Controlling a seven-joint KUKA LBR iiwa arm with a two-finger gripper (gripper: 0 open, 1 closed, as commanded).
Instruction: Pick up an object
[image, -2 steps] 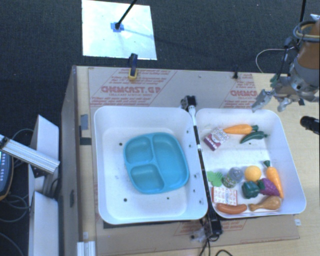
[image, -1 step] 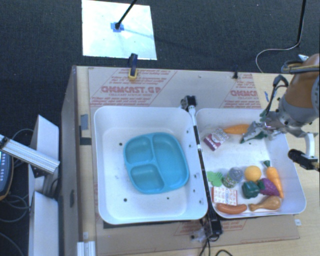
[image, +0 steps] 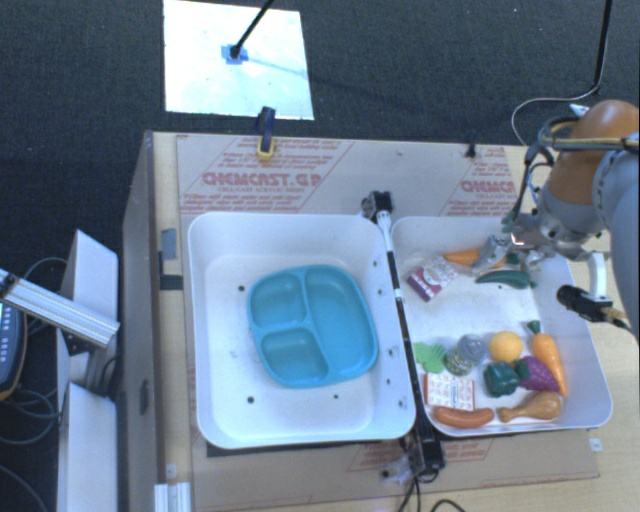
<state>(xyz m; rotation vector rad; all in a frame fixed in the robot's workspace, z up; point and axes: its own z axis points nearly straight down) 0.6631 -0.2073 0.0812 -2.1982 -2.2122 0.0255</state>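
Observation:
My gripper (image: 503, 254) is low over the far part of the right bin (image: 598, 398), under the grey wrist with its orange band. It hangs between a small orange piece (image: 461, 257) on its left and a dark green pod (image: 506, 281) just in front of it. A pink and white packet (image: 430, 277) lies further left. Along the near side of the bin lie a lemon (image: 507, 346), a carrot (image: 548, 353), a purple fruit (image: 539, 375), a dark green vegetable (image: 499, 379), a drumstick (image: 531, 407) and a sausage (image: 460, 416).
The left bin (image: 215, 300) holds a blue divided plate (image: 311, 324). A black rail (image: 394, 290) runs between the bins. A grey ball (image: 468, 352), a green leaf (image: 430, 356) and a red carton (image: 445, 388) sit near the rail. A black part of the arm (image: 585, 300) overhangs the right rim.

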